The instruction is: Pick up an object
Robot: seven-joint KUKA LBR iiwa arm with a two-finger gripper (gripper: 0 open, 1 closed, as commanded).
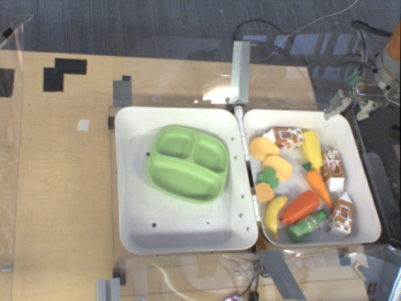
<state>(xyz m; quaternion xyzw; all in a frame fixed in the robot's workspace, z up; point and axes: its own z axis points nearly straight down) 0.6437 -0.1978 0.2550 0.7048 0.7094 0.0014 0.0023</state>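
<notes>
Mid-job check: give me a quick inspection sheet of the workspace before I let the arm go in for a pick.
Surface: wooden bench bearing two white bins side by side, left bin and right bin.
Job's things: right bin holds toy food, including a corn cob, carrot, banana, red pepper, green piece and small cartons.
Clutter: green divided plate lying in the left bin.
Grippers: claw above the right bin's far right corner, nothing between its fingers; open or shut cannot be told.
Cables: black cable looping on the floor beyond the bench.
Surroundings: grey carpet; black markers on the bench.
</notes>
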